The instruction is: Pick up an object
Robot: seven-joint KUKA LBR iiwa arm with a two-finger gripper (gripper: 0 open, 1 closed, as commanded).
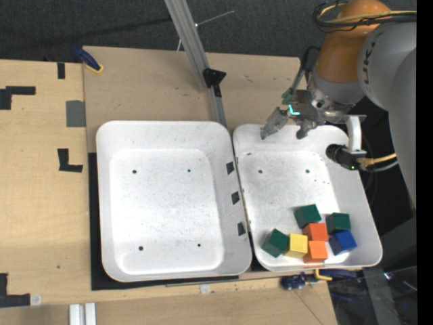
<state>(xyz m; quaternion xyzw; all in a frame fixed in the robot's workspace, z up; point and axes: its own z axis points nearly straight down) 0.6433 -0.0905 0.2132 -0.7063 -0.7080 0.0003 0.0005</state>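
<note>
Hand (287, 125) seen spread open over the far rim of the right bin (284, 164), fingers (272, 126) apart, nothing between them, touching nothing discernible. Blocks clustered at the near end of that bin, well apart from the hand: two green blocks (308, 214), another green (275, 242), yellow (298, 243), two orange (316, 242), blue (343, 241). Left bin (162, 181) just beside.

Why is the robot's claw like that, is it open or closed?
Open. The gripper hangs above the far edge of the right bin with its two fingers spread apart and nothing between them.
</note>
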